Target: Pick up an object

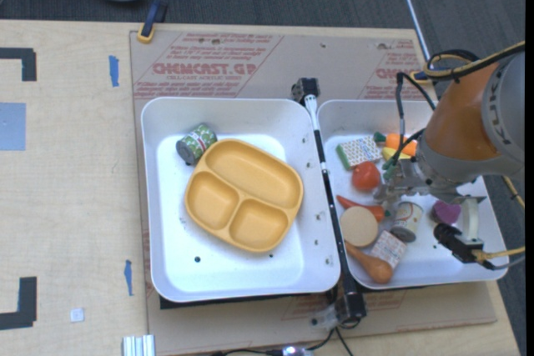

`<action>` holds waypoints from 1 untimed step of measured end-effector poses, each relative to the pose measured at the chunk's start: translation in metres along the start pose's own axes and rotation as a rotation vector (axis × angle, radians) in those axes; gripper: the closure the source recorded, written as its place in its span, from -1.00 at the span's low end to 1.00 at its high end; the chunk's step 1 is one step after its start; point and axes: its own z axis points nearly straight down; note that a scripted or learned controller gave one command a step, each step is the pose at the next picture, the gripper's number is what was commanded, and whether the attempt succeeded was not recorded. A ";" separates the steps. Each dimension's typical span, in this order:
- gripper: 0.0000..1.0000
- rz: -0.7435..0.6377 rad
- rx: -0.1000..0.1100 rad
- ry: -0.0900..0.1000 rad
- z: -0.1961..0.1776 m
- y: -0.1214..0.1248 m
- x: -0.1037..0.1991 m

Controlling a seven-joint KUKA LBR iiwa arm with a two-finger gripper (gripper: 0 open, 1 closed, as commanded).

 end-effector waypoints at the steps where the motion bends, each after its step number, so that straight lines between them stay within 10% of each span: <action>1: 1.00 -0.001 0.007 0.001 -0.088 -0.045 0.024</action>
